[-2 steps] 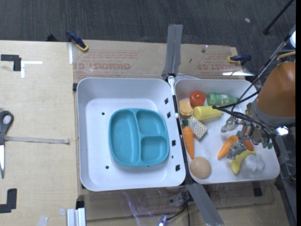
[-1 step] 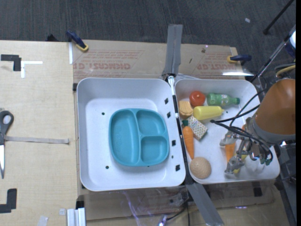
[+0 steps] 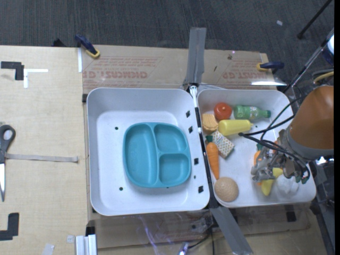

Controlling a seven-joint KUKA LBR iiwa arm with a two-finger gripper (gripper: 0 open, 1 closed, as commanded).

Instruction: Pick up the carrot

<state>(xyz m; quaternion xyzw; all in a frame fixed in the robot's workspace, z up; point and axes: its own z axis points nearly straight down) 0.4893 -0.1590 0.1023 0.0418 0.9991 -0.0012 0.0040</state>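
1. Plywood desk (image 3: 42,116) carries 2 white bins.
2. Carrot (image 3: 213,159) lies in right bin (image 3: 241,195), against its left wall.
3. Likely light, rigid, smooth; grip mid-body.
4. End effector (image 3: 264,170): finger state indeterminate.

smooth glossy white plastic bins (image 3: 101,195) | matt turquoise plastic divided tray (image 3: 158,154) | smooth orange plastic toy carrot (image 3: 213,160) | pale light-wood desk (image 3: 42,121) | brown printed cardboard sheet (image 3: 138,68) | dull grey tape strip (image 3: 196,52) | bare-metal gripper (image 3: 264,170)
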